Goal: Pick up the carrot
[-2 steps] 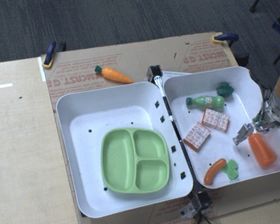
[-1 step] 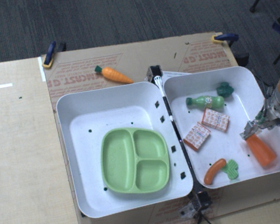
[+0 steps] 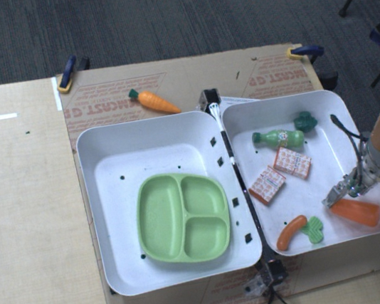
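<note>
Gripper (image 3: 341,192) is seen low in the right bin (image 3: 277,105), beside an orange wedge (image 3: 357,212); nothing is seen between its fingers, their spread cannot be told; the carrot (image 3: 155,101) lies beyond both bins on cardboard (image 3: 106,103), well apart, so a long reach is judged needed

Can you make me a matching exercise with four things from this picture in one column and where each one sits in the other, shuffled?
Things:
1. carrot
2. green divided plate
3. green bottle
4. gripper

Places:
A. in the left bin
B. near the right bin's far edge
C. on the cardboard beyond the bins
D. low in the right bin, beside an orange block

Pairs: 1-C, 2-A, 3-B, 4-D
</note>
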`<state>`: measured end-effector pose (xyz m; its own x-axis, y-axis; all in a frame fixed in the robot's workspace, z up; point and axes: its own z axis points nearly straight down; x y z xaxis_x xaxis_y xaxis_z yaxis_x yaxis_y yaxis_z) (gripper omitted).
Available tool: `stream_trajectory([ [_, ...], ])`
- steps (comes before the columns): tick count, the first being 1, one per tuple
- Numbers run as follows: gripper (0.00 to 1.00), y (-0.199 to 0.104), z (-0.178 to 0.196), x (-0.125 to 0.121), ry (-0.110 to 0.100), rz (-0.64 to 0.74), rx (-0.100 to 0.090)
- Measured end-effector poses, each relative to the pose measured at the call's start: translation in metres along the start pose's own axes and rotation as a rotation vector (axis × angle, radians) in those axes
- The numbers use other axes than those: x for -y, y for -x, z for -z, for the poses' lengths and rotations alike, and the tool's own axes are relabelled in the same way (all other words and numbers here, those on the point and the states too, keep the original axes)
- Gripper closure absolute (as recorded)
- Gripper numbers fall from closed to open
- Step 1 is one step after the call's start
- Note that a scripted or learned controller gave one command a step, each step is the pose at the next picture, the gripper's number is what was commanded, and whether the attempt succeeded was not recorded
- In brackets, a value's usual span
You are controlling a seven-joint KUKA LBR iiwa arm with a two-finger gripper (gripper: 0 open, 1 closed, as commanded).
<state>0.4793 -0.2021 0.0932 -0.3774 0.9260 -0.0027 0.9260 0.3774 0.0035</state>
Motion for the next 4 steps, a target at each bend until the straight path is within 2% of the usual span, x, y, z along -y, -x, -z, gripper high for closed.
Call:
stream_trajectory([
  [1,1.0,0.018,0.0,0.008,-0.001,0.381,-0.001],
  [2,1.0,0.015,0.062,0.006,-0.001,0.329,-0.001],
  [3,1.0,-0.054,-0.001,-0.021,-0.002,0.166,-0.002],
  [4,1.0,-0.094,-0.001,-0.038,-0.002,0.19,-0.003],
])
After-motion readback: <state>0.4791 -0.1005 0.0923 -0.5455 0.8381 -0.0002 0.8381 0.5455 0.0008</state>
